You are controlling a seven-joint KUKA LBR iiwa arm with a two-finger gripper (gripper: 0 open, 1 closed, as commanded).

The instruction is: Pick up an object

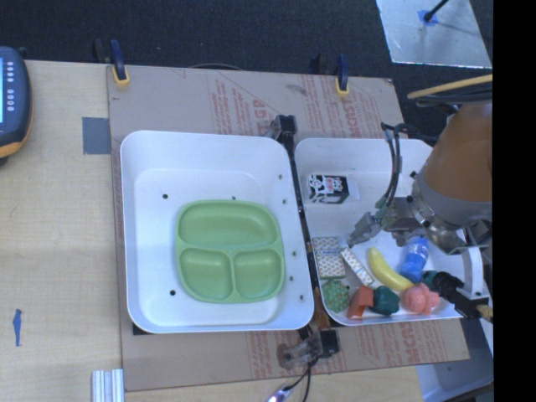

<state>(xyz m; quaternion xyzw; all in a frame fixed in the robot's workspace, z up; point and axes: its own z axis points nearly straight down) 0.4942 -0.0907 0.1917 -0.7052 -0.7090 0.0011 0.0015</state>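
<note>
Hovering over the right bin (335, 153), the gripper (368, 227) grips nothing visible.

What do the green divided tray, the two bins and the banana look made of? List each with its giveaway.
Green divided tray: likely moulded plastic, matte; uniform colour, soft rounded compartment edges.
Left bin and right bin: probably plastic, smooth white; rounded corners, slight sheen.
Banana: seemingly a plastic or rubber toy; flat, even yellow, though too small to be sure.
</note>
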